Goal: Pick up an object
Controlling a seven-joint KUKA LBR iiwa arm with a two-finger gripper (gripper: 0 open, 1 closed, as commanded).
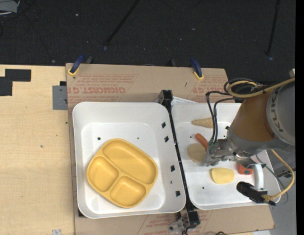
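White plastic forms the two shallow bins on the tabletop [29, 155]. The end effector [214, 155] hangs low over the right bin [211, 196], near its middle. The grey arm [255, 121] reaches it from the view's right, with the orange band just above the wrist. From this slant I cannot tell whether the end effector is open or closed, and I see no object gripped in it.

Several small objects lie on the bin floor around the end effector. A tan round disc [195, 153] lies just beside it on the view's left; whether the two touch I cannot tell. An orange stick-shaped piece [201, 140] lies slanted just up and to the left of it, its lower end near the disc. A tan cone-shaped piece [203, 123] lies farther up the view, toward the back of the bin. A pale yellow oval piece [222, 176] lies just below the end effector, apart from the disc. A small red piece [244, 169] lies to its lower right, partly hidden by the arm.

Well to the left of the end effector, beyond the meeting rims, the left bin [93, 116] holds a yellow three-compartment plate [121, 173], lying flat. Both bins rest on brown cardboard [142, 82].
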